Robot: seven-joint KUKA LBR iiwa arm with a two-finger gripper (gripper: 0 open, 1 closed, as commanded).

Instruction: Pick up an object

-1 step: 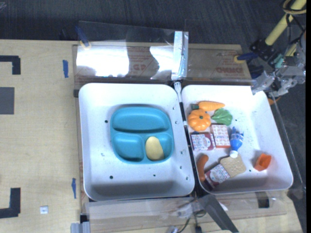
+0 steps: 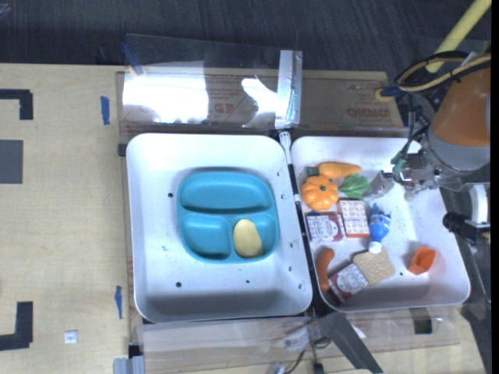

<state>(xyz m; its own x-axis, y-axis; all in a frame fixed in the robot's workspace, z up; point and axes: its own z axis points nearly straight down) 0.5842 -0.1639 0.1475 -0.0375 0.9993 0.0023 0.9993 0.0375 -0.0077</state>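
Note:
The right bin point(image 2: 437, 153) holds several toy items. At its back left lie an orange carrot point(image 2: 340, 169), a small orange pumpkin point(image 2: 320, 192) and a green leafy piece point(image 2: 355, 184). Two red-and-white packets point(image 2: 337, 223) lie in the middle, with a blue bottle point(image 2: 379, 227) beside them. Toward the front are a brown sausage point(image 2: 324, 265), a tan cracker point(image 2: 374, 266) and a small orange cup point(image 2: 422, 259). My gripper point(image 2: 387, 182) hangs low over the back of this bin, just right of the leafy piece and above the bottle. Nothing visibly sits in it.
The left bin point(image 2: 148, 209) carries a blue divided plate point(image 2: 226, 193) with a yellow oval item point(image 2: 247, 238) in its front right compartment. A clear plastic sheet point(image 2: 210, 88) stands behind the bins. Yellow and black cables point(image 2: 437, 65) hang by the arm point(image 2: 466, 115) at the right.

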